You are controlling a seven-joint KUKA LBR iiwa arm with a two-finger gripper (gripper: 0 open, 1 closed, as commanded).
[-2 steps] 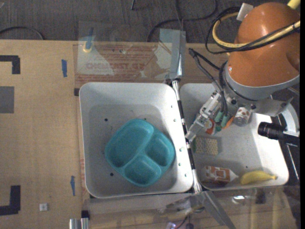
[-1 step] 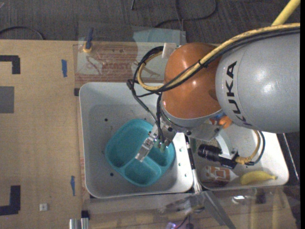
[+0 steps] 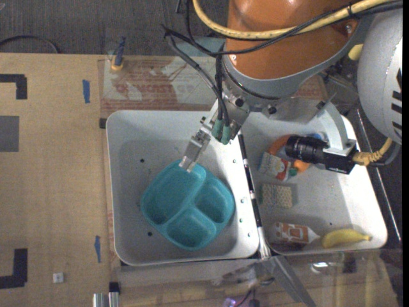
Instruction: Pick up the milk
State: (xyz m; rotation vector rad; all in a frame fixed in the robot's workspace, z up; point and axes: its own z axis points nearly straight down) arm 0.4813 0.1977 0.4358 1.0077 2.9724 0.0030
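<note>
Milk (image 3: 293, 233): small carton lying on its side in the right bin, near the front wall; long axis roughly left-right, cap end toward the banana (image 3: 346, 238).
Claw (image 3: 192, 153): over the left bin, tips at the teal tray (image 3: 187, 204) rim; nothing seen held, opening: cannot tell.
Key relation: milk lies to the claw's right and nearer the front edge, across the divider between bins.

Divided plate (image 3: 186, 206) lay in left bin (image 3: 121, 171). Right of plate, in the other bin (image 3: 374, 219): milk carton (image 3: 292, 233) (on its side), banana (image 3: 345, 238) right of the carton.
</note>
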